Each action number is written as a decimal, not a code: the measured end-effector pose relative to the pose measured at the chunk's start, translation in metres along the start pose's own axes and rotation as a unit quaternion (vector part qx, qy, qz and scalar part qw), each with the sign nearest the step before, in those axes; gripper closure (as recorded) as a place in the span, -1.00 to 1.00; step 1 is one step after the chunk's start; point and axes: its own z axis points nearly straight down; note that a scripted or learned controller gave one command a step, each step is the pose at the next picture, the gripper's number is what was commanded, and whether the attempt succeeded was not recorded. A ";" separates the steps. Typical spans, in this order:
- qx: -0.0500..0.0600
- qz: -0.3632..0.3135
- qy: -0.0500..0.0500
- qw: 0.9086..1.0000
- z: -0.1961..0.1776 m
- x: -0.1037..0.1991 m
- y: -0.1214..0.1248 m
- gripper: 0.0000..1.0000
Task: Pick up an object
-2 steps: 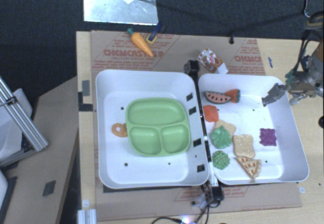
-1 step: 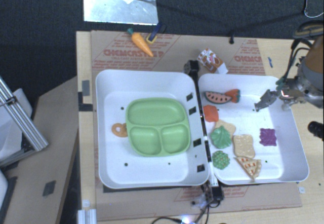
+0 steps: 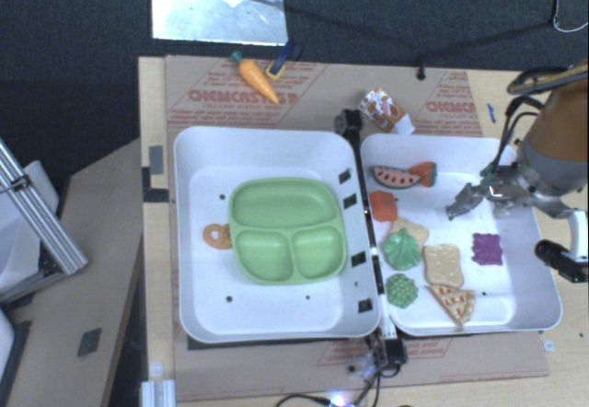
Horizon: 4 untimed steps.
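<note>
The right bin (image 3: 529,304) holds several toy foods: a watermelon slice (image 3: 403,176), an orange-red piece (image 3: 383,206), a green leaf (image 3: 401,250), a slice of toast (image 3: 443,264), a pizza wedge (image 3: 455,303), a green broccoli piece (image 3: 401,289) and purple grapes (image 3: 487,249). My gripper (image 3: 464,202) hangs over the bare upper middle of this bin. It is right of the orange-red piece and above and left of the grapes, apart from both. I see no object in it.
The left bin (image 3: 198,166) holds a green divided plate (image 3: 285,230) and a small pretzel (image 3: 217,236). A carrot (image 3: 258,80) and a small packet (image 3: 385,110) lie on the cardboard behind the bins. A black divider (image 3: 363,212) runs between the bins.
</note>
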 end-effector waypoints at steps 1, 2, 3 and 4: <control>0.000 0.000 0.000 1.000 0.045 -0.005 -0.006 -1.00; -0.003 0.000 -0.001 1.000 0.069 -0.005 -0.004 -1.00; -0.005 0.000 -0.002 1.000 0.057 -0.005 -0.003 1.00; -0.005 -0.001 -0.002 1.000 -0.005 -0.007 -0.008 1.00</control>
